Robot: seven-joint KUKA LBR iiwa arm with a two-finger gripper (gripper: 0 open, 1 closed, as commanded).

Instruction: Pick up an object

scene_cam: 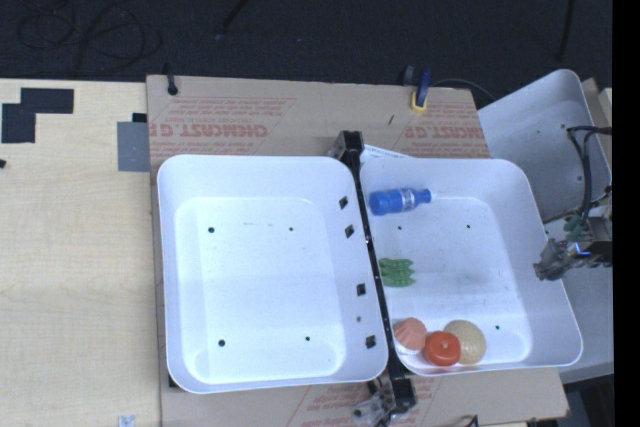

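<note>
inside the right bin [520, 215] lie one blue bottle [399, 201], one green piece [396, 272], three round items [441, 343]; left bin [180, 215] beside; gripper [560, 260] state cannot tell

- The right bin [520, 215] has a broad bare floor through its middle and right half, open from above.
- A blue bottle [399, 201] lies on its side near that bin's upper left wall.
- A small green object [396, 272] rests by the left wall, midway down.
- Three round items crowd the lower left corner: a pink one [408, 332], a red one [442, 348] and a tan one [467, 339], touching.
- A black divider [366, 265] runs between the bins.
- The left bin [180, 215] has a bare floor.
</note>
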